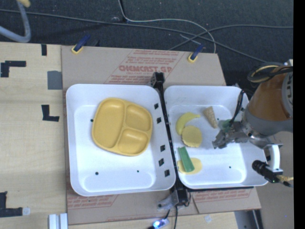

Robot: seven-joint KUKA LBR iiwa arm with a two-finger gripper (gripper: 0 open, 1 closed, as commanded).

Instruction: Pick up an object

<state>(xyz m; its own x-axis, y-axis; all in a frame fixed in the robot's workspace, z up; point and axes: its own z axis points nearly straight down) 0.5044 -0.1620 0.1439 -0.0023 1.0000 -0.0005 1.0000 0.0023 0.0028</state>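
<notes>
1. The grey arm with its orange band reaches in from the right edge and bends down over the right-hand shallow white bin, its wrist low above the bin's right half.
2. The dark two-finger gripper points leftward toward the bin's middle; whether its fingers are spread or closed cannot be told, and nothing can be seen between them.
3. Nearest in that bin, a green stick-shaped piece lies across a flat pale-yellow disc by the bin's left wall.
4. Beyond these, a round yellow biscuit-like piece sits just left of the gripper, apart from it, and touches a curved yellow banana-shaped piece.
5. A tan wedge-shaped piece lies farther back, near the gripper's upper side.
6. The left-hand white bin holds a yellow plastic plate with three compartments.
7. Both bins rest on a brown cardboard sheet on the bench.
</notes>
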